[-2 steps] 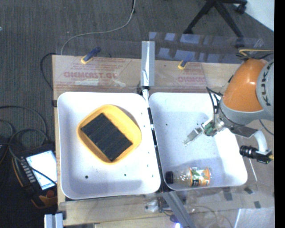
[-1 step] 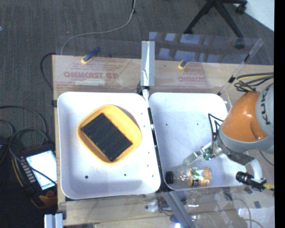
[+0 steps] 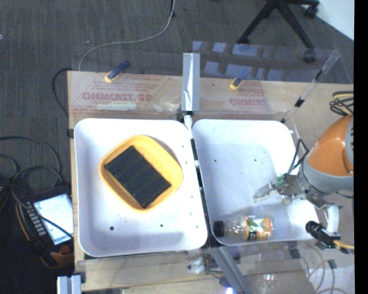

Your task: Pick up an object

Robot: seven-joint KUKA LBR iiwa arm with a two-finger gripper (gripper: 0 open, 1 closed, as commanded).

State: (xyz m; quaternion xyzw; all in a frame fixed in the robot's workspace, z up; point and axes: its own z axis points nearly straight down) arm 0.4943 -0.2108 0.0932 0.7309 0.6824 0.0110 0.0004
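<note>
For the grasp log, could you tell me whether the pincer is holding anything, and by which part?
Nothing is held. The pincer hangs over bare floor in the right bin, apart from the bottle lying nearer the front wall.

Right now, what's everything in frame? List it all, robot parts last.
Shallow white plastic bins: 2, white, side by side on the bench; left bin, right bin.
Yellow dish with a dark ribbed rectangular pad on it: 1, yellow and black, middle of the left bin.
Clear plastic bottle with black cap and orange label: 1, lying on its side at the near edge of the right bin, cap pointing left.
Clear plastic sheets printed with red lettering: behind the bins.
Handheld tablet with lit screen: 1, on the floor left of the bench.
Office chair base: 1, black, top of frame.
Grey arm with orange band: 1, right edge.
Gripper: 1, over the right bin above the bottle, holding nothing visible.
</note>
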